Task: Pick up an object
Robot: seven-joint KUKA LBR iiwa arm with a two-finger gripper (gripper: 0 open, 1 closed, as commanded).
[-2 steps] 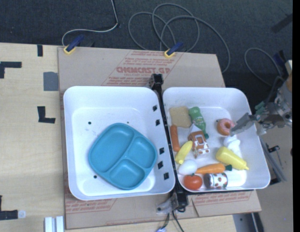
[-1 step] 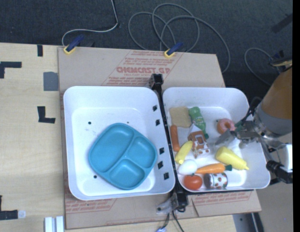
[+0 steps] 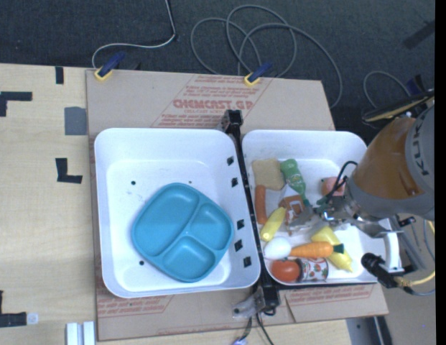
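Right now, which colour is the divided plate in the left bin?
Light blue; the divided plate shows clearly in the camera view.

— What's in the left bin?
— A blue divided plate, lying flat.
— And underneath?
— Brown cardboard on the tabletop, grey cables looping behind it.

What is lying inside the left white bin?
A blue divided plate lies in the left bin. Whatever is under the plate is covered.

Dark carpet floor (cables looped across it) behind a pale wooden bench.
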